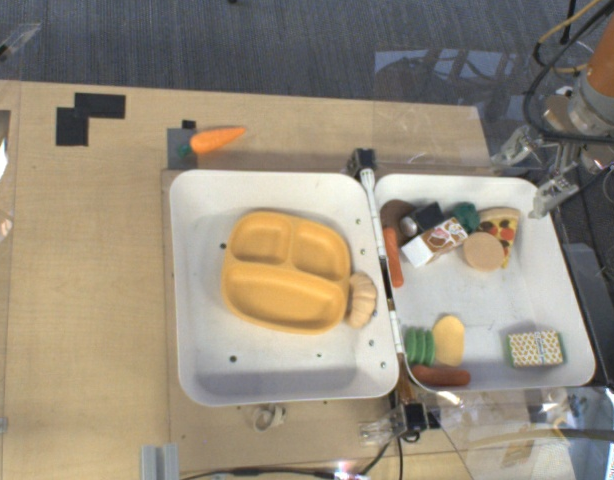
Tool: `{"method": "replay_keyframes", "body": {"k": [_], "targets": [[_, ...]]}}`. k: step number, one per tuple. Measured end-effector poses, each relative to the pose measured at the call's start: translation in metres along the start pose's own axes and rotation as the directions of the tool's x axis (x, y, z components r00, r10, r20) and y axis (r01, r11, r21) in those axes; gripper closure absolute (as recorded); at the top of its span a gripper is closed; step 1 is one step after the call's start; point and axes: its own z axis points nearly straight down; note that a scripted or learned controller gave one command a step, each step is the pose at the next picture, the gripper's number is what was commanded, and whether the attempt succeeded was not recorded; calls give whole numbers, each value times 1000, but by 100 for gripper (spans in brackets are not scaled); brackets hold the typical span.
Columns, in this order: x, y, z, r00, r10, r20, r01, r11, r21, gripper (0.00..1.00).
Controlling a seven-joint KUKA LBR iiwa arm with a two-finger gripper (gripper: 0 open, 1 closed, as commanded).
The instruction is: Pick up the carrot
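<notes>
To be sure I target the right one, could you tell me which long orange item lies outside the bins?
The carrot, on the bench above the left bin. The other, darker one lies inside the right bin, along its left wall.

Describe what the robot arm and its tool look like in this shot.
At the upper right, the arm shows a grey body with an orange band, and dark and yellow cables loop around it. Below it, the tool is pale metal with thin, shiny fingers, too small and blurred for more detail.
</notes>
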Motion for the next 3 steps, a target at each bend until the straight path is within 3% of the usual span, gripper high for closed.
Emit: {"method": "replay_keyframes", "body": {"k": [1,2,3], "targets": [[69,42,-84,922,-387,-6,387,922,-10,0],[129,67,-153,903,-429,-8,429,903,-6,0],[160,87,-148,822,-570,-5,570,822,-19,0]]}}
